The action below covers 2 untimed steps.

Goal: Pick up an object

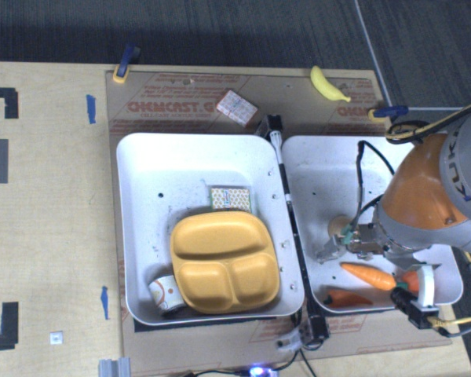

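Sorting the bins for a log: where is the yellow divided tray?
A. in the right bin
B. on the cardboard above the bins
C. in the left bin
C: the yellow tray lies in the left bin, while the carrots sit in the right bin.

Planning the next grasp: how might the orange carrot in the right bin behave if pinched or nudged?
The carrot looks smooth and tapered, so it may slip from a pinch. Lying on its side, it would likely roll when nudged. It seems rigid, probably plastic.
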Each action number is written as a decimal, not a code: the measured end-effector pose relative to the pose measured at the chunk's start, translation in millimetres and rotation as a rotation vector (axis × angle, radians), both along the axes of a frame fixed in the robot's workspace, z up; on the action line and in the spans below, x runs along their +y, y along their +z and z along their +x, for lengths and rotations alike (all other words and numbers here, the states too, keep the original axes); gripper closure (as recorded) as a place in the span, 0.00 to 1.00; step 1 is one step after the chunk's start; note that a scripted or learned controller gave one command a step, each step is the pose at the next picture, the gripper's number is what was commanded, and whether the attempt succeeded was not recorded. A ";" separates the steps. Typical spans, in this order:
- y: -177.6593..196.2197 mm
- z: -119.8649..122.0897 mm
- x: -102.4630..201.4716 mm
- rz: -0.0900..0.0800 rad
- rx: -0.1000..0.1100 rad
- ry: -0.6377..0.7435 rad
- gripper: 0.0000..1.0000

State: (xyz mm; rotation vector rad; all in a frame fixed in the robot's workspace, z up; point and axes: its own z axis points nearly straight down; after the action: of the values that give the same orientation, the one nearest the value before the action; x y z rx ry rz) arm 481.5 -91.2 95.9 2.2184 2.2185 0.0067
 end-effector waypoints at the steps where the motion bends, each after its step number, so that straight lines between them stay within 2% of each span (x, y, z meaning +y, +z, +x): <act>1: -10.1 -1.5 -2.5 0.001 0.004 0.000 0.00; 2: 0.1 -0.1 -2.4 0.000 0.000 0.000 1.00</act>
State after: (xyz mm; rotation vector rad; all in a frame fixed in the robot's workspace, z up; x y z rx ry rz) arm 481.4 -93.5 96.0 2.2181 2.2190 0.0060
